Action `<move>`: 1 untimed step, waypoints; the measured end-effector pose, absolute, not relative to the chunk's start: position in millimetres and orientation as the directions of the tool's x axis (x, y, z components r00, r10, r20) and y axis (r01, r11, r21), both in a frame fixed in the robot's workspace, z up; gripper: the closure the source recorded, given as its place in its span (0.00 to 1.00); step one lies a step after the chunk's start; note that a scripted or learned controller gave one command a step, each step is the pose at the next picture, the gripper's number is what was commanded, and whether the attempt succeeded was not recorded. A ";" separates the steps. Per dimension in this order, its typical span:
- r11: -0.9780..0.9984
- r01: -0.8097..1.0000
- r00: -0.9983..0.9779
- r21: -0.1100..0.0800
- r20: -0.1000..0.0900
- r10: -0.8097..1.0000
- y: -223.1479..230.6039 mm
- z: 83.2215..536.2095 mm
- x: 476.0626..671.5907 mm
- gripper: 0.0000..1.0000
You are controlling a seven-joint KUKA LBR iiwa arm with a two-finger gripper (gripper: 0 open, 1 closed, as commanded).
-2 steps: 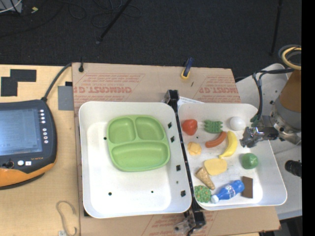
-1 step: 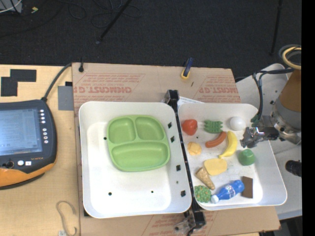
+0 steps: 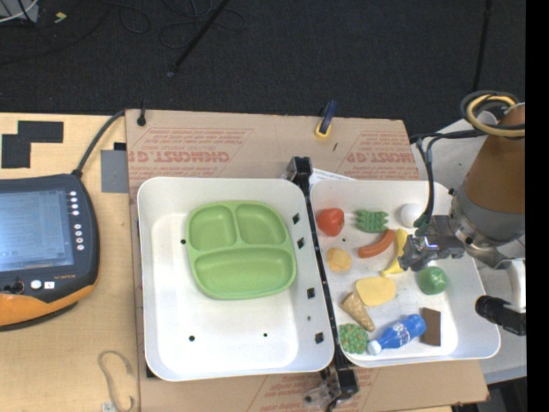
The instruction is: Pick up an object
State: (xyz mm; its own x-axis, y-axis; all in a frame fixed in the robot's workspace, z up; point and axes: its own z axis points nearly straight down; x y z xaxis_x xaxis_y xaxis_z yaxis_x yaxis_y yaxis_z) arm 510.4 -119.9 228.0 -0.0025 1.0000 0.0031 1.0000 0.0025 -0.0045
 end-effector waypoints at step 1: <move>0.003 1.000 -0.003 -0.005 0.003 1.000 -78.2 224.2 499.2 1.00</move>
State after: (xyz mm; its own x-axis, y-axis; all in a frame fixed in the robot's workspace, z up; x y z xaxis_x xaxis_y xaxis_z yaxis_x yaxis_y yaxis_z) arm 499.2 -78.2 224.2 -0.0031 1.0000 0.0030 1.0000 0.0031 -0.0053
